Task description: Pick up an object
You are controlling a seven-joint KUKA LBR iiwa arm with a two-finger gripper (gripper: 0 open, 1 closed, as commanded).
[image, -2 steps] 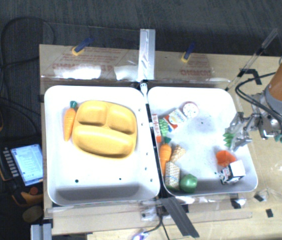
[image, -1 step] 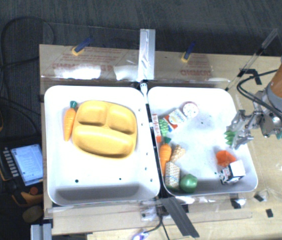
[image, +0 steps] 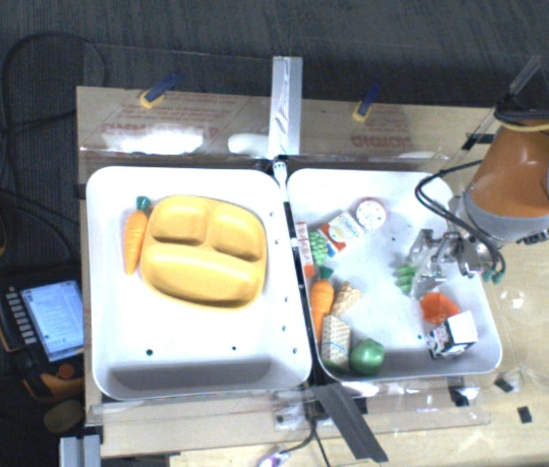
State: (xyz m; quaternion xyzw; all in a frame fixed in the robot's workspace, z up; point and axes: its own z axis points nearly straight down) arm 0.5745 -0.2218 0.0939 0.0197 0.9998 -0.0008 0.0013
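A small green toy piece (image: pixel 406 278) lies in the right white bin (image: pixel 391 358), just beside the jaws (image: pixel 428 261); whether these are clenched cannot be told.

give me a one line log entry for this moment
arm: in from right over right bin | gripper: low, near small green item | grasp: cannot tell | left bin: yellow tray, carrot
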